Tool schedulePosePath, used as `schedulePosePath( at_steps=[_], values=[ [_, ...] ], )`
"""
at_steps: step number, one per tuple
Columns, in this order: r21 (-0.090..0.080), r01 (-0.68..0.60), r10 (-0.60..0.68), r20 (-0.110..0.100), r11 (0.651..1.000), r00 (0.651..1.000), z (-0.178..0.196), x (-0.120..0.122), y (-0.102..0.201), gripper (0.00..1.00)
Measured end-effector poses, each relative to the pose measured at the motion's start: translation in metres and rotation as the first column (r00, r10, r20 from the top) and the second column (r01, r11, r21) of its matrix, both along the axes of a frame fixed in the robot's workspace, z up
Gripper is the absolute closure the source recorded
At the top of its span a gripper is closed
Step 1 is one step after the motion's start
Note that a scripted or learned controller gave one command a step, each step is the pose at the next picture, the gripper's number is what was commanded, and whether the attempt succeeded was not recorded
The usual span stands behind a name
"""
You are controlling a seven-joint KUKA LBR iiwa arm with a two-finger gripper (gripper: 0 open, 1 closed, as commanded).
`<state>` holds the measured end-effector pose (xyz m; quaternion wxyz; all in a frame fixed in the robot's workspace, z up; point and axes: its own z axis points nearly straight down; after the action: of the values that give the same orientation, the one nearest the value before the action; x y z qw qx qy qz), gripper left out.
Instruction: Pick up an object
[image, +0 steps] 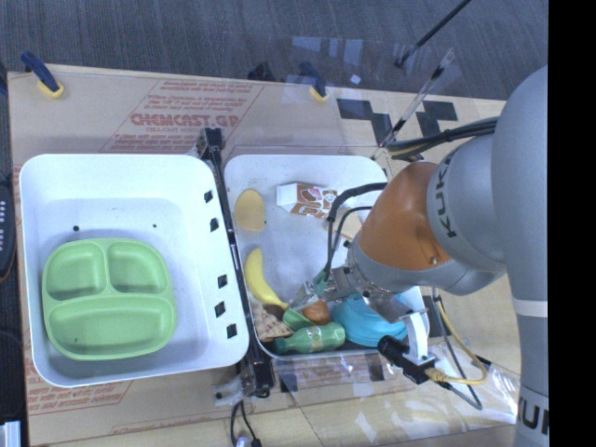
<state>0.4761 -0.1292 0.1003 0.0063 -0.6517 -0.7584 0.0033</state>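
Note:
The right bin (279, 170) holds a clutter of small items. A yellow banana (260, 282) lies near its left wall, with a pale yellow round piece (249, 210) above it. A small printed carton (307, 197) rests at the back. Along the front edge lie a green bottle-like item (312, 340), a brown-orange item (317, 312) and a turquoise object (368, 324). My gripper (328, 296) reaches down into this front cluster, just above the brown-orange item. The orange wrist band (400, 226) and grey arm cover much of the bin's right half.
The left bin (112, 180) carries a green divided tray (109, 297). A black clip strip (222, 240) runs along the seam between the two bins. Cables (447, 366) trail off the arm at the lower right, over the cardboard-covered bench.

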Motion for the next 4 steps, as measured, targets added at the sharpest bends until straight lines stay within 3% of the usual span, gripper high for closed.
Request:
schedulePosePath(
  at_steps=[1,2,3,4],
  values=[
    [-0.005,0.006,-0.006,0.020,1.000,1.000,0.163,0.028,0.042,1.00],
    [-0.005,0.009,-0.009,0.010,1.000,1.000,0.158,0.026,0.041,0.00],
    [0.002,-0.007,0.007,0.000,1.000,1.000,0.006,0.024,0.024,0.00],
    [0.000,-0.017,0.017,-0.003,1.000,1.000,0.017,0.025,0.023,1.00]
  ],
)
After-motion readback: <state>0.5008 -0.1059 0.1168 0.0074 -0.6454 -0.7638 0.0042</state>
